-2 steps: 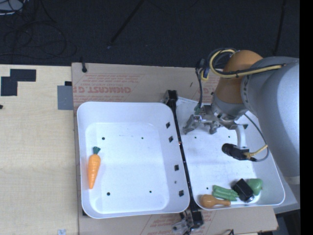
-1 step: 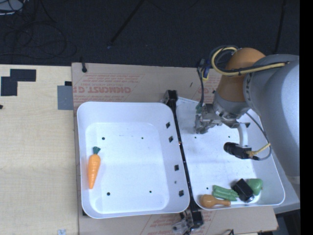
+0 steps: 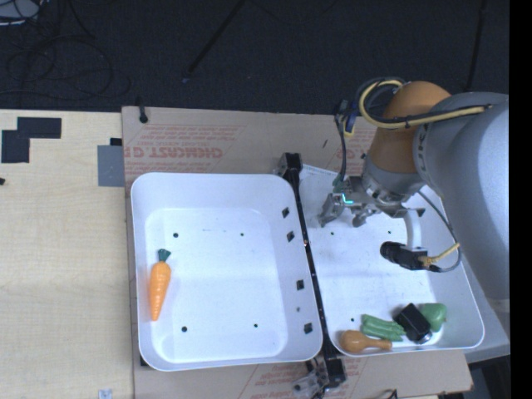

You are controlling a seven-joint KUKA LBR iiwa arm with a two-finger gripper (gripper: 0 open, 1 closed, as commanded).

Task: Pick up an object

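An orange toy carrot [image 3: 159, 283] with a green top lies near the left wall of the left bin [image 3: 212, 185]. In the right bin [image 3: 357, 264], along the front wall, sit a green vegetable toy [image 3: 383, 327], a small black block [image 3: 412, 322], a light green piece [image 3: 434, 312] and a tan pear-shaped toy [image 3: 363, 342]. My gripper [image 3: 348, 212] hangs over the back part of the right bin, near the divider, well away from those toys. Nothing shows between its fingers.
A black divider strip [image 3: 303, 248] runs between the two bins. Both bins rest on a cardboard sheet [image 3: 216, 140] on a light wooden bench. A black cable part [image 3: 402, 255] hangs from the arm over the right bin.
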